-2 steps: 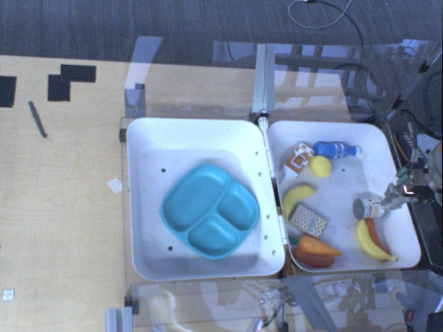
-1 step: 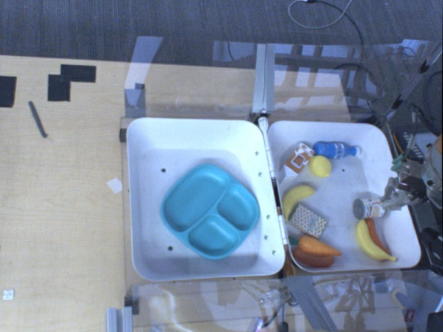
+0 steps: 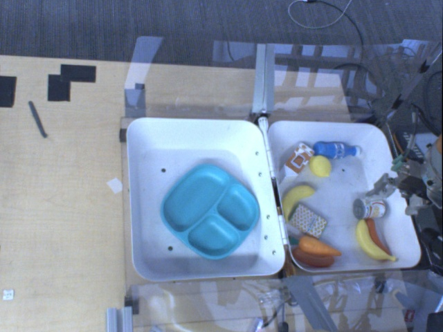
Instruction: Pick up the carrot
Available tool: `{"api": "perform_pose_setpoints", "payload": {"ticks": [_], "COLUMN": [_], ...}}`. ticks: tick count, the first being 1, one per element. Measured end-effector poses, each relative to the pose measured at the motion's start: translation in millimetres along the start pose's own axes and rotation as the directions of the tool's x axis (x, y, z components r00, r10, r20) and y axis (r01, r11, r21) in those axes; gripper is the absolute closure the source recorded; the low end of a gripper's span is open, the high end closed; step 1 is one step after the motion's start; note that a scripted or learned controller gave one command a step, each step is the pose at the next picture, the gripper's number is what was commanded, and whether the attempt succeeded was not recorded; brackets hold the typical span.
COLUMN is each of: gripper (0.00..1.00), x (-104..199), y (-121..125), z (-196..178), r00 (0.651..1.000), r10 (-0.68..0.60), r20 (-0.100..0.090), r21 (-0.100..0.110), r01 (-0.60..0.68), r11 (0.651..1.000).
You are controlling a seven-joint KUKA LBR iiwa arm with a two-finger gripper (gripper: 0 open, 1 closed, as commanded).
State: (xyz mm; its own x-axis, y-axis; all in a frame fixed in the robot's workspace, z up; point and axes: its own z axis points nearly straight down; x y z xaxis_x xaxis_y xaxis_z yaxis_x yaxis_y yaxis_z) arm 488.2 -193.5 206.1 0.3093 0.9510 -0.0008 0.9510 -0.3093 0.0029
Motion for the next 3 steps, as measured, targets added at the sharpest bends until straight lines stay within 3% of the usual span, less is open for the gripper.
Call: {"api": "perform_pose_setpoints", "payload": {"ticks": [1, 2, 3], "gripper": [0.0, 0.0, 1.0], "x": [16.5, 6.9, 8.5], "y": [38.7, -0.7, 2.1], "z": [-63.2, 117.8, 105.8], "r00": [0.99, 0.971, 0.972], "r10": [0.144, 0.238, 0.233], "r20": [0.0, -0.004, -0.007], "r21": [-0.001, -0.006, -0.012], "r01": [-0.144, -0.238, -0.233], "r11": [0.99, 0.971, 0.972]}}
